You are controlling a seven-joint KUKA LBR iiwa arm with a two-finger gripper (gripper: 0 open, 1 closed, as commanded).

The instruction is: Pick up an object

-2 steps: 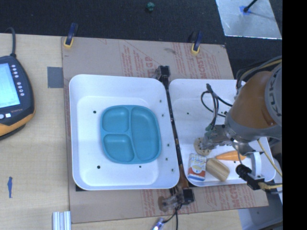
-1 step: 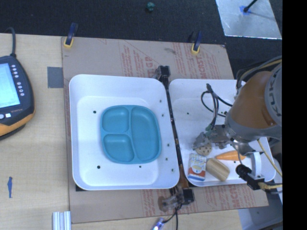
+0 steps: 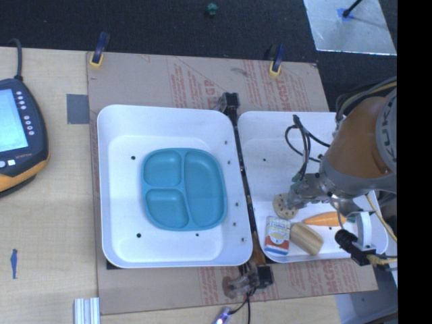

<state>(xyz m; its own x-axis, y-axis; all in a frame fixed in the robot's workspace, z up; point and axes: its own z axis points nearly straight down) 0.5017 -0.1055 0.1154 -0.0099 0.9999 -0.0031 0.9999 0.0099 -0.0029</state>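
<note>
Overhead, we see the arm (image 3: 358, 147) reaching into the right bin (image 3: 270, 133) | gripper (image 3: 297, 198) low beside a round perforated disc (image 3: 285, 206); grip state we cannot tell | carrot (image 3: 324, 219), wooden cylinder (image 3: 307, 238) and small carton (image 3: 277, 237) nearby | blue divided plate (image 3: 183, 188) in left bin (image 3: 121, 181).

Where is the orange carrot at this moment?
In the camera view the orange carrot lies in the right bin, near its front edge, just beside the wooden cylinder and close under the arm's wrist.
</note>
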